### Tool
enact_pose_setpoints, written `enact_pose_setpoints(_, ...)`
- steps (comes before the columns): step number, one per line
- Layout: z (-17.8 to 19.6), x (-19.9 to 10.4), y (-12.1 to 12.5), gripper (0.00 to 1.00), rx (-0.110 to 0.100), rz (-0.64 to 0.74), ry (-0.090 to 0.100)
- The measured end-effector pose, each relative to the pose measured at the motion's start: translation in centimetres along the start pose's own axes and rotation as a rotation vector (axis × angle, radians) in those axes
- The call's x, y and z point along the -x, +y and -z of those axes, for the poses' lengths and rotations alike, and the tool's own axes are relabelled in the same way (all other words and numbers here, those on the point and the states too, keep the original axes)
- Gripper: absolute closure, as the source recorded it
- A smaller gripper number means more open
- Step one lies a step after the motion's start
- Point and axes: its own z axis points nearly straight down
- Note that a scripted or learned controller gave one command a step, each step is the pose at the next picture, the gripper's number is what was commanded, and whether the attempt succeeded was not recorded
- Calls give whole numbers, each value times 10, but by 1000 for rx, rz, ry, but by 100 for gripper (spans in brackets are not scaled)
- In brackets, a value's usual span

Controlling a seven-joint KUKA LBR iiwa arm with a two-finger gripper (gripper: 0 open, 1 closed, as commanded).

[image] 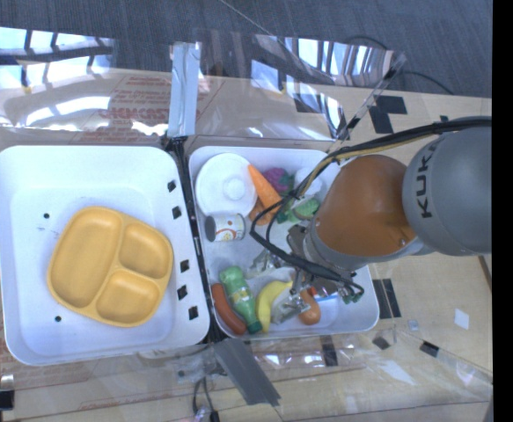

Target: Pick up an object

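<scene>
Banana [272,301] lies in right bin [362,310], near front wall, long axis running roughly front-to-back, green bottle [238,294] just beside it on one side, orange toy [308,311] on the other. Gripper [302,290] sits directly above/beside banana, wrist masking much. Jaws: state cannot be told. Judgement: target is close under jaws, slightly toward left bin [18,236]. Yellow tray [109,265] is well apart.

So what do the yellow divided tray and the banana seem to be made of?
The yellow divided tray looks like moulded plastic with a matte finish: uniform colour, soft rounded compartment edges, no sharp glare. The banana is probably toy plastic, judging by its smooth, slightly shiny, even yellow skin.
</scene>
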Motion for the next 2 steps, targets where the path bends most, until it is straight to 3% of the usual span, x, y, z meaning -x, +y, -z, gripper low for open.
enact_pose_setpoints(1, 11, 3, 0, 100, -2, 7, -3)
enact_pose_setpoints(2, 17, 19, 17, 100, -24, 66, -1)
